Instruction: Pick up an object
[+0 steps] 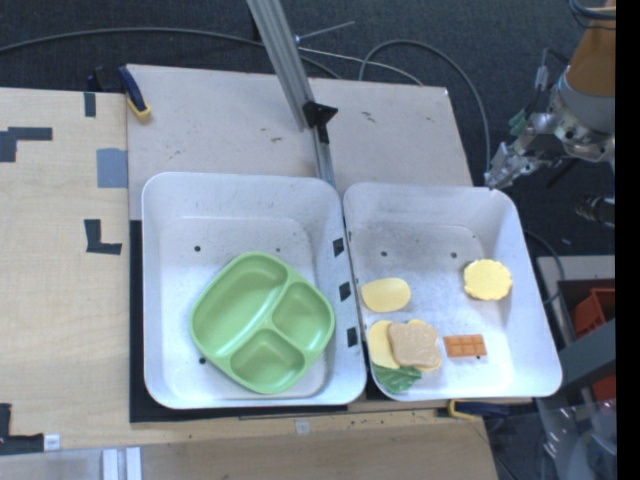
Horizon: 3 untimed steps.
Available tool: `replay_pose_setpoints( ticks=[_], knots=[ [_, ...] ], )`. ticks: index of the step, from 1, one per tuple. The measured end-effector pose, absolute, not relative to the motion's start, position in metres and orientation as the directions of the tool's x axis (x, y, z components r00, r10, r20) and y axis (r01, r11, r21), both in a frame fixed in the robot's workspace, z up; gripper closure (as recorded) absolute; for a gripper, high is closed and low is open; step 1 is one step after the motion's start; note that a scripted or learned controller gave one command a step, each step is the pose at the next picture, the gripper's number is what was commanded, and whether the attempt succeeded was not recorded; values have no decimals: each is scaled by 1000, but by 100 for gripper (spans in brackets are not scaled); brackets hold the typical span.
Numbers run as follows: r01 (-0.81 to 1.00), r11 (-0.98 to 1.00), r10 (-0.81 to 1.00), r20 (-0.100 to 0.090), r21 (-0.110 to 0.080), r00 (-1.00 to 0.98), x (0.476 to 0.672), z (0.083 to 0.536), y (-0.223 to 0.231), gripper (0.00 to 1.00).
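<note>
The right bin (pixel 520 230) holds several toy food pieces: a round yellow piece (pixel 487 279), a pale yellow oval (pixel 385 294), a tan bread slice (pixel 414 345) lying over a yellow disc and a green leaf (pixel 398 378), and a small orange cracker (pixel 464 346). My gripper (pixel 500 171) hangs outside the bin, just beyond its far right corner, pointing down and to the left. Nothing is between its fingers that I can see.
The left bin (pixel 160 218) holds a green divided plate (pixel 262 321). A slanted metal pole (pixel 285 48) rises behind the bins. Cables lie on the dark floor at the back, and a red box (pixel 588 313) sits at the right.
</note>
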State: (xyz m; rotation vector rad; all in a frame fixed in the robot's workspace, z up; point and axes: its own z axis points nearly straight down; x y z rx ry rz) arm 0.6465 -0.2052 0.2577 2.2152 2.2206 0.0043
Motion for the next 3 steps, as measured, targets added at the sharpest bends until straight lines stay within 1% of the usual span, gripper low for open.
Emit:
replay_pose_setpoints(
  ticks=[1, 2, 3],
  knots=[
    [1000, 6, 1000, 1, 0, -6, 650, 263, -153, 100],
    [1000, 7, 1000, 1, -2, -7, 643, 249, -94, 100],
    [1000, 7, 1000, 1, -3, -7, 649, 237, -42, 100]
  ],
)
